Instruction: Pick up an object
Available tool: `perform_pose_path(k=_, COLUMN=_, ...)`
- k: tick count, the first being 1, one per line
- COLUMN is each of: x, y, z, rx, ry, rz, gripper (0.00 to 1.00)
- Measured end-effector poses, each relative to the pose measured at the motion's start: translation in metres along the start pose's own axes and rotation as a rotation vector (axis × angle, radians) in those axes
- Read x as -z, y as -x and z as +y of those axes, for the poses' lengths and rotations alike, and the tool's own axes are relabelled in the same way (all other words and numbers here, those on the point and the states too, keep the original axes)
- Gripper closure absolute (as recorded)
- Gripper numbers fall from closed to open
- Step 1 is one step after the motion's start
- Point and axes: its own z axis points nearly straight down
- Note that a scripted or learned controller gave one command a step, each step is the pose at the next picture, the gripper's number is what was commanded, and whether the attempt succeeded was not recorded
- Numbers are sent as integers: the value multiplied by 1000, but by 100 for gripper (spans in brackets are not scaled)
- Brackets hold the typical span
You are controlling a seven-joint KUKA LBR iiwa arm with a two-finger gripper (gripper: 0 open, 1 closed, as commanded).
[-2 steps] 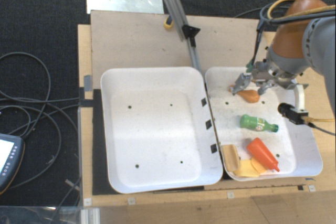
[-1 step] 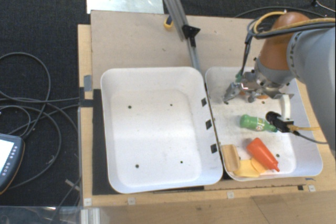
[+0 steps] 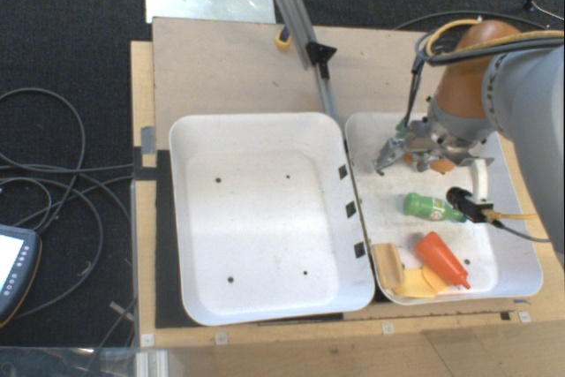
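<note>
A: Surface and room?
B: Tan bench (image 3: 229, 66) on dark carpet, loose cables near its left side. It bears two white bins edge to edge — left bin (image 3: 265, 216) and right bin (image 3: 521, 265).

A: Contents of the right bin?
B: Green bottle (image 3: 430, 207) mid-bin; orange bottle (image 3: 441, 260) nearer the front rim; yellow piece (image 3: 413, 282) and tan block (image 3: 387, 262) in the front-left corner.

A: Tool?
B: Gripper (image 3: 388, 156) sits low in the right bin's rear-left part, behind the green bottle and apart from it. How wide the fingers stand I cannot tell; nothing visibly held.

A: Open room?
B: Bare floor around the gripper; a slanted metal pole (image 3: 296, 4) crosses behind the bins.
</note>
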Motion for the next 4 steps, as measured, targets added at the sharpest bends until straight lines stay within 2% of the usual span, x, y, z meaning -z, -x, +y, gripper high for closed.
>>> perform_pose_path(k=1, x=12, y=0, z=1, rx=2, ry=3, rz=0, gripper=100)
perform_pose_path(k=3, x=114, y=9, z=16, rx=3, ry=8, rz=-2, gripper=100)
perform_pose_path(k=4, x=134, y=9, z=18, rx=2, ry=4, rz=-1, gripper=100)
